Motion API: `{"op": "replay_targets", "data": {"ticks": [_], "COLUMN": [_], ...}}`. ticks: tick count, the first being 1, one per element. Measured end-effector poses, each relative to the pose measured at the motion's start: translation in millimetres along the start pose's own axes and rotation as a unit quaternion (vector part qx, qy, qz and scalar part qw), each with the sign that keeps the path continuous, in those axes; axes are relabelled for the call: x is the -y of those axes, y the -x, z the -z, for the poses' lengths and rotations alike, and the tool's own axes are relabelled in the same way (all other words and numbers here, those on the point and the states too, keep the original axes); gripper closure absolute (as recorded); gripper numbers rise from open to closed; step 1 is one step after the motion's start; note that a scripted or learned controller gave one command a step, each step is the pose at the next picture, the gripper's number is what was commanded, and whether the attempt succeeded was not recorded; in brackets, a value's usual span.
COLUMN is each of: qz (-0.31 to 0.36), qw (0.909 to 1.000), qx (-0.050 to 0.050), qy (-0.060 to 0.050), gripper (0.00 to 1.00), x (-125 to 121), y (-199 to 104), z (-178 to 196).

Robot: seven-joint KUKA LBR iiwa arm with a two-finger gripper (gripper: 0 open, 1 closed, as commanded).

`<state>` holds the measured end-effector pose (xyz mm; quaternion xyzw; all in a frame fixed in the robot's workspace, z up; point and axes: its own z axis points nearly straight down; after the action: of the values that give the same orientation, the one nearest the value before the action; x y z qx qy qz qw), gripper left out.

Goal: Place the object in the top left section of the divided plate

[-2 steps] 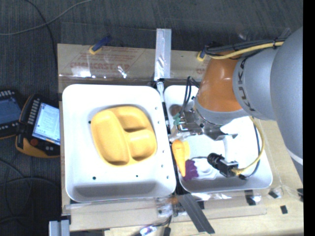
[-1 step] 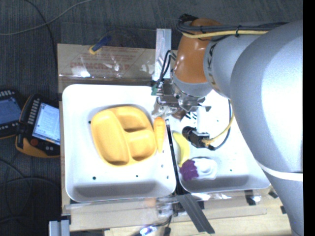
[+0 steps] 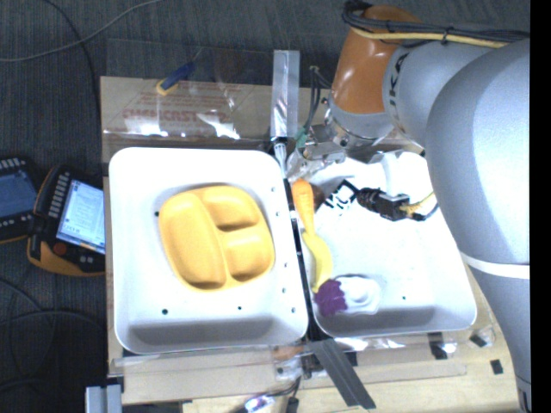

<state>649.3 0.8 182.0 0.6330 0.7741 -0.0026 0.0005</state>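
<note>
A yellow divided plate (image 3: 217, 234) lies in the left bin (image 3: 138, 317), with nothing in its sections. In the right bin (image 3: 413, 274), along the left wall, an orange carrot (image 3: 303, 200) lies above a yellow banana (image 3: 318, 256). My gripper (image 3: 312, 163) hangs over the right bin's top left corner, just above the carrot's upper end. The view is too cluttered to tell whether it touches the carrot.
A purple bunch of grapes (image 3: 331, 297) and a white object (image 3: 362, 293) lie near the right bin's front edge. A clear plastic sheet (image 3: 194, 106) lies behind the left bin. A handheld controller (image 3: 65, 222) rests on the floor at the left.
</note>
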Motion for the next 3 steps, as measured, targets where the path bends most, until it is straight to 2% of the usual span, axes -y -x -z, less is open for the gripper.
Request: {"op": "replay_targets", "data": {"ticks": [1, 2, 3], "qz": [0.023, 0.031, 0.134], "qw": [0.9997, 0.9995, 0.9910], "qx": [-0.001, -0.002, -0.002], "qy": [0.000, -0.001, 0.000], "gripper": [1.00, 1.00, 1.00], "x": [75, 48, 100], "y": [-4, -57, -7], "z": [23, 14, 0]}}
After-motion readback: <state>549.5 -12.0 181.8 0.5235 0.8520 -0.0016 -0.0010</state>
